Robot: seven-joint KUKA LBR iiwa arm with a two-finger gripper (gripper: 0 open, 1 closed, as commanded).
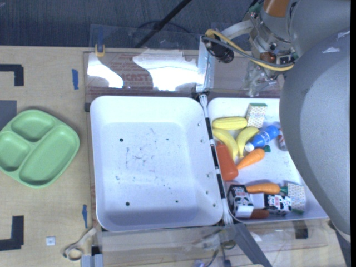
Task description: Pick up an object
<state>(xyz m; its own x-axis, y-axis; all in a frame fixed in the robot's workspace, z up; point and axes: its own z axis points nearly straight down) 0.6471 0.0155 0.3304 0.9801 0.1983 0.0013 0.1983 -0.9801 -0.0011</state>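
The grey arm [317,110] is seen covering much of the right bin [261,218], above whose far edge the gripper [260,85] is held with nothing visibly grasped, while bananas [233,129], an orange bottle [226,160], a carrot [251,158] and a blue bottle [262,137] are left in that bin.

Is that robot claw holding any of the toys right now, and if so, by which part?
Nothing. The gripper hangs above the back edge of the right bin with nothing between its fingers; the toys lie below in the bin.
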